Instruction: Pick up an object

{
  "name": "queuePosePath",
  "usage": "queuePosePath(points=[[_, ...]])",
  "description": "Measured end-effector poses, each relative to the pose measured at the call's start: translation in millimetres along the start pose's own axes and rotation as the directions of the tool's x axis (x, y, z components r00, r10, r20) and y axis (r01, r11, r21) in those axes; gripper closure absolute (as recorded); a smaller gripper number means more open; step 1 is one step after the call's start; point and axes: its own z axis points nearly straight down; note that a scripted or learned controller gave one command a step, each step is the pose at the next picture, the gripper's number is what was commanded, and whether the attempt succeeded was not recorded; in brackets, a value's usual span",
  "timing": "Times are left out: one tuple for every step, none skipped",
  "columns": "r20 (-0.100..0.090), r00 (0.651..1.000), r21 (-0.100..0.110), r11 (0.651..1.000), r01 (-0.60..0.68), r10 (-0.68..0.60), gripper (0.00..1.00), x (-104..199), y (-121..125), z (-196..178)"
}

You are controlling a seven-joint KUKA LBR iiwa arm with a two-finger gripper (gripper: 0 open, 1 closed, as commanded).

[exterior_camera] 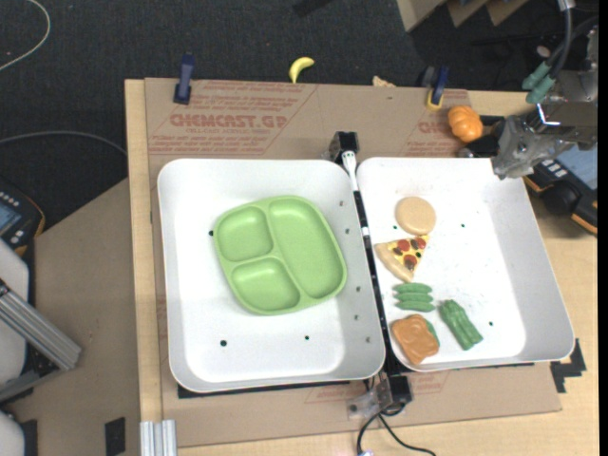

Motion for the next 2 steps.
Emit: queuePosePath(points=[[0.0, 1.0, 0.027, 1.0, 0.0, 0.0, 1.0, 44.1, -2.8, 124.8], [0.005, 1.0, 0.0, 1.0, -0.013, 0.013, 1.0, -46.3, -0.9, 28.1]])
